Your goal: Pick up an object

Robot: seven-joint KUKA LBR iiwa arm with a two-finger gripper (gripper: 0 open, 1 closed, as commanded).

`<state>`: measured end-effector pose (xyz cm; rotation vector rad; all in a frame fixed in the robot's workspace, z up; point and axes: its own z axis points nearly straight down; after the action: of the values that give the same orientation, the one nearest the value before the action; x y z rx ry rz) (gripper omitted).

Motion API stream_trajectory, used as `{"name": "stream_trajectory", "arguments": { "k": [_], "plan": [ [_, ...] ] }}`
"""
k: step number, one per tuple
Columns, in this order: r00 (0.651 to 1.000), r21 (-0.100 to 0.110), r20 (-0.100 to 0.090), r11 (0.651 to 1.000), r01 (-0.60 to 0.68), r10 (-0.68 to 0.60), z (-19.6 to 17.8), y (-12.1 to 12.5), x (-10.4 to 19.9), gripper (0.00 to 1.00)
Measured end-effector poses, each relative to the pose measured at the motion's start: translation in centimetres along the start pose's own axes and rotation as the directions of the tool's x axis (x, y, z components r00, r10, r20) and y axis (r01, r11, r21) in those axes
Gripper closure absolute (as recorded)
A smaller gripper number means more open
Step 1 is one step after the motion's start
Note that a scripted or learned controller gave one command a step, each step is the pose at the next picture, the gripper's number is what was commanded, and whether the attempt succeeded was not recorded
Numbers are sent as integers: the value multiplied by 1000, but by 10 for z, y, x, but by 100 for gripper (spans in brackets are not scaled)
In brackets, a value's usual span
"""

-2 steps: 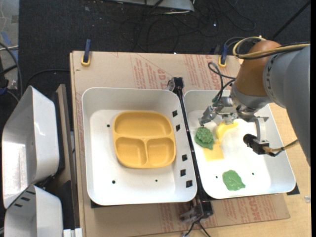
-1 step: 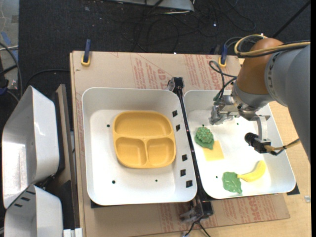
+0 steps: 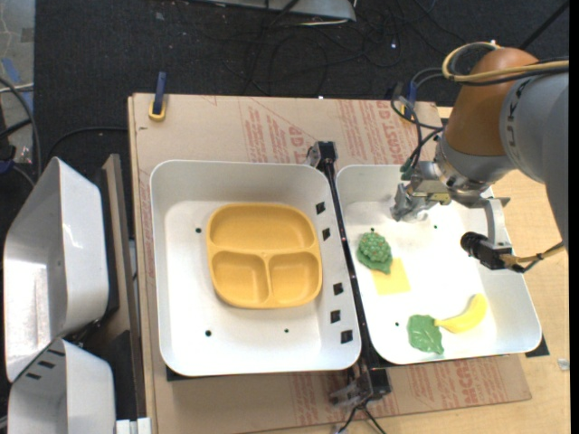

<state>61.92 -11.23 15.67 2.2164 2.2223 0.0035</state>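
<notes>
So the right bin has four little things in it. There's a bumpy green broccoli-looking piece (image 3: 374, 250) sitting just below and a bit left of the gripper (image 3: 409, 208) fingers, close but not touching them. Right under that, touching its lower edge, is a flat pale yellow square (image 3: 392, 280) lying on the bin floor. Further down from the fingers, well apart, there's a yellow banana (image 3: 465, 316) lying on its side, curved, and just left of it a flat green leafy piece (image 3: 424, 334) touching the banana's end.
</notes>
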Motion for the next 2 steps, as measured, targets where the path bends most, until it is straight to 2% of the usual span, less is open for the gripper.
{"name": "stream_trajectory", "arguments": {
  "k": [1, 2],
  "plan": [
    [1000, -4, 2, 1000, -3, 3, -60, 0, -9, 100],
    [1000, 1, 0, 1000, -1, 1, -72, 1, -9, 100]
  ]
}}
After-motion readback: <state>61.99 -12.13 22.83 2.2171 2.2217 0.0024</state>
